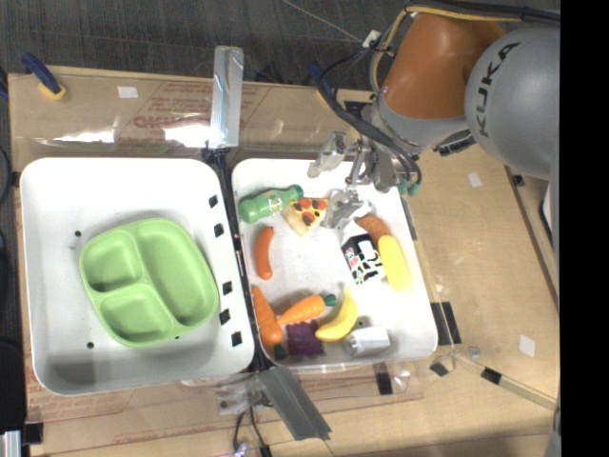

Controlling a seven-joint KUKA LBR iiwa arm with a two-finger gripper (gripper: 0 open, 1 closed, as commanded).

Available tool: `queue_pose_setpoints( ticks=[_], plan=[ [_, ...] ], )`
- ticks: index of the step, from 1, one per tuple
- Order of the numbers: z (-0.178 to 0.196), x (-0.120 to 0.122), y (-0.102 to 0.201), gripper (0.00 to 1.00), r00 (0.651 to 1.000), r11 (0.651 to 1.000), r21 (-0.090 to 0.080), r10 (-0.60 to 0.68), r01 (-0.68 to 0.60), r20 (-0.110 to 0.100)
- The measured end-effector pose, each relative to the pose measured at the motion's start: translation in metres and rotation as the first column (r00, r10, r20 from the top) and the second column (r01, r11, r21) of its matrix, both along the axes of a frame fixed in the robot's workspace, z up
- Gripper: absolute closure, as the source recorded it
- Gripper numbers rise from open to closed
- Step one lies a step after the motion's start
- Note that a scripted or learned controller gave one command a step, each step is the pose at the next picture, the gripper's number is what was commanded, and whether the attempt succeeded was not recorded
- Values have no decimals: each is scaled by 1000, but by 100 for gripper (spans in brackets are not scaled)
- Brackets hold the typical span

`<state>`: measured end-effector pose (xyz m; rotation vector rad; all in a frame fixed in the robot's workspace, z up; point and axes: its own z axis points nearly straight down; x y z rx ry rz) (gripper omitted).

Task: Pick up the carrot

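Note:
The carrot [303, 307], orange with a green stub at its right end, lies near the front of the right bin [419, 298], between a long orange piece [266, 318] on the bin's left wall and a banana [340, 320]. My gripper [340, 208] hangs over the back of that bin, above a pizza slice [306, 216] and well behind the carrot. Nothing shows in its grasp.
A green bottle [269, 204], a sausage [264, 252], a black-and-white can [360, 258], a yellow corn-like piece [393, 262], a purple item [302, 339] and a white block [367, 339] crowd the right bin. The left bin [38, 217] holds a green divided plate [147, 279].

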<state>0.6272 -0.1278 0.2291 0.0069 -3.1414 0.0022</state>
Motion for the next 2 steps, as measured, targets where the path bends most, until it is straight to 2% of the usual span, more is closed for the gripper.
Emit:
queue_pose_setpoints(
  ticks=[1, 2],
  plan=[
    [-66, -59, -7, 0, 981, 981, 2, 195, -195, -1],
    [-136, -117, 16, 0, 971, 971, 2, 241, -241, 1]
  ],
)
